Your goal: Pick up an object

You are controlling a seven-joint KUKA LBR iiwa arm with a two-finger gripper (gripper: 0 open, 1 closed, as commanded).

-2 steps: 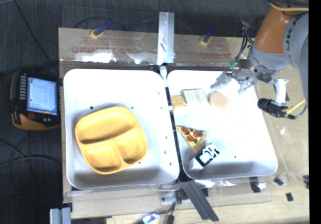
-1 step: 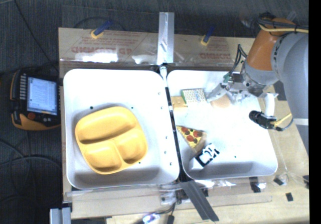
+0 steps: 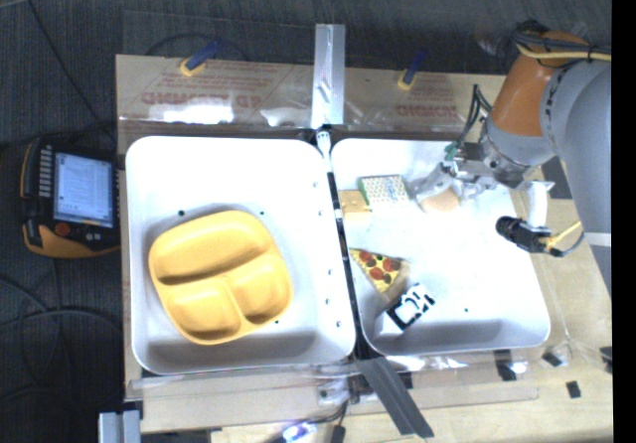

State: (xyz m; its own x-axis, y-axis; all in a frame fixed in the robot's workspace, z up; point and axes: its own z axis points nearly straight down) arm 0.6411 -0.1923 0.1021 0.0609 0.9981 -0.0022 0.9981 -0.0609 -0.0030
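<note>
The left bin holds a yellow divided tray. The right bin holds a pizza slice pointing toward its near-left corner, a black-and-white block, a green-patterned card and a tan block. The gripper sits low at the far edge beside a tan piece; its grip cannot be told.

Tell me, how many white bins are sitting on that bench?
2. The left bin holds a yellow tray; the right bin sits beside it, holding small items such as a pizza slice.
</note>
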